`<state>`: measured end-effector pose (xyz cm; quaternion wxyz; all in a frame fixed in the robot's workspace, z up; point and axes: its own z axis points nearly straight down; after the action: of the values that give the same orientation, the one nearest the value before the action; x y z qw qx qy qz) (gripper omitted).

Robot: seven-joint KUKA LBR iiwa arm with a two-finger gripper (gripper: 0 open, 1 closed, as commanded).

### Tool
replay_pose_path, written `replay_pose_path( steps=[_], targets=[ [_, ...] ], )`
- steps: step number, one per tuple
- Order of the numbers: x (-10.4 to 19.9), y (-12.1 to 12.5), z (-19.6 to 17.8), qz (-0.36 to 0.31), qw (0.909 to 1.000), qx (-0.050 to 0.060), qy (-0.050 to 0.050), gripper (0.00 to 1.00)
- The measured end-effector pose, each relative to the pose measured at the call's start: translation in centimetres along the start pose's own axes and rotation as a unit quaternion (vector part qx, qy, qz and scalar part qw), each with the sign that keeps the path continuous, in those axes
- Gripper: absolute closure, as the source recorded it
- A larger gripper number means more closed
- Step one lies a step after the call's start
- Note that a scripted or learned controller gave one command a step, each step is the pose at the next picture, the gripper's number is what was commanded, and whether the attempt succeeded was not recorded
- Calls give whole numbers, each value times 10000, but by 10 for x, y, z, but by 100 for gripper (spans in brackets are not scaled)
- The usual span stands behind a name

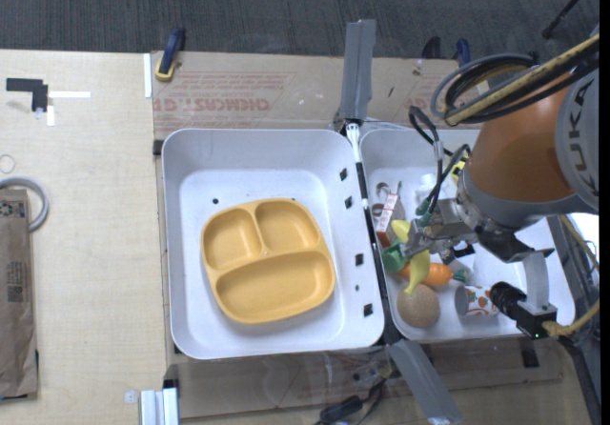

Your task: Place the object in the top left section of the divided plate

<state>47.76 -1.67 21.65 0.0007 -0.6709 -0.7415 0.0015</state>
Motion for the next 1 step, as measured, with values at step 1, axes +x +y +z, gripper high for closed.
replay_pose_path(
  steps=[1],
  targets=[
    [82, 7, 26, 385, 9993, 12, -3, 100]
  ],
)
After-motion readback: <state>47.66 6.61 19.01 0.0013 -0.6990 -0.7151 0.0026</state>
